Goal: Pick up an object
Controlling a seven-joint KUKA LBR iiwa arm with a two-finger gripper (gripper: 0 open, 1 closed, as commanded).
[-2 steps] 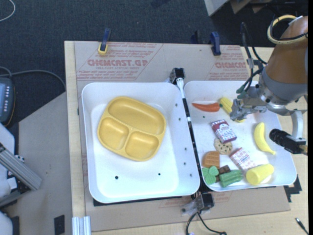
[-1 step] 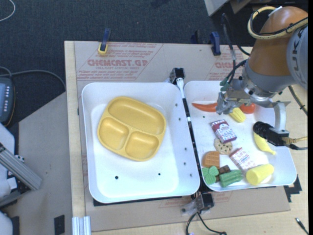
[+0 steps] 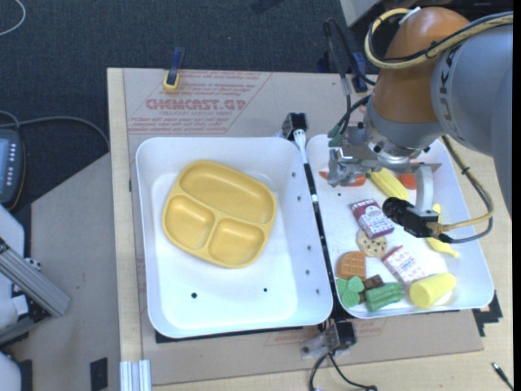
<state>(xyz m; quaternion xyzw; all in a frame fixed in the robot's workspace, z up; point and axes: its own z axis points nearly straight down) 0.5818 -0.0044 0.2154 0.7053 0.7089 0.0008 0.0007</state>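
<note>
Right bin (image 3: 480, 277), right half of frame: a clutter of small toy food pieces. Noted there: a yellow corn cob (image 3: 389, 185) just under the wrist, a small red-and-white carton (image 3: 369, 217), a chocolate-chip cookie (image 3: 374, 244), a second red-and-white packet (image 3: 404, 262), a yellow block (image 3: 431, 289) at lower right, a green vegetable piece (image 3: 366, 294) at the bin's lower left corner, and a yellow banana (image 3: 440, 239) beside a black cable.

All pieces are judged light, stiff, hollow plastic: smooth, likely to slip or skid when nudged, not fragile. The corn cob is best taken across its narrow width at mid-length; the cartons across their flat sides.

Gripper (image 3: 346, 168), upper centre-right, is low over the bin's upper left corner, near the corn cob. Finger opening cannot be told; nothing is seen held.

Left bin (image 3: 155, 169) bears a yellow divided plate (image 3: 218, 213).
</note>
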